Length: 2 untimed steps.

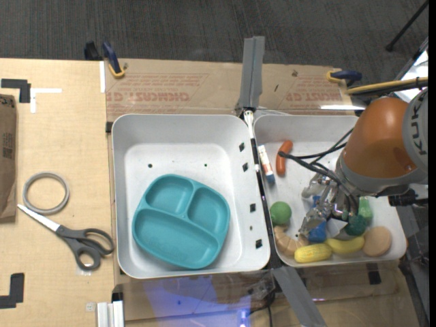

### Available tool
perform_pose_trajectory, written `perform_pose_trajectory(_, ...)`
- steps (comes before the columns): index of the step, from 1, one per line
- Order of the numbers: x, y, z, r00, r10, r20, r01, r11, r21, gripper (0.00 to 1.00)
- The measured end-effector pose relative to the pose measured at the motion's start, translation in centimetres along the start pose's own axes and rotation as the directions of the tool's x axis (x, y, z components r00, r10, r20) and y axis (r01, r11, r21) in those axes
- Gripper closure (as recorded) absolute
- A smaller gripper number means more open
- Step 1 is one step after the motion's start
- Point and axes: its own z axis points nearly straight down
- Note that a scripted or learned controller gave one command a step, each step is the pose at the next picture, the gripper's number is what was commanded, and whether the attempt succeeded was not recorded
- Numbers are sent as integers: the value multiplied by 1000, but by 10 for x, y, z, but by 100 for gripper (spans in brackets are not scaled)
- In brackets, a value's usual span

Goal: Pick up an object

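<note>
My gripper [319, 215] reaches down into the front middle of the right bin [310, 131], below the grey arm with its orange band [381, 138]. Directly under it lies a small blue object [317, 234], partly hidden by the gripper. A green ball [280, 212] sits just to its left. In front lie a yellow corn-like piece [312, 253] and a yellow banana [345, 244]. A green item [362, 214] sits on the right and a peach-coloured round item [377, 240] fills the front right corner. An orange carrot-like piece [283, 157] lies at the back left.
A white and blue marker [265, 165] lies along the right bin's left wall, and a tan piece [284, 240] sits near its front. The left bin [129, 148] holds a teal divided plate [181, 220]. Scissors [71, 237] and a tape ring [45, 192] lie on the bench at left.
</note>
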Motion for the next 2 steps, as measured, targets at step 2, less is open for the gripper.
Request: perform_pose_trajectory(2, -39, 15, 0, 997, 76, 0, -76, 997, 0, 0)
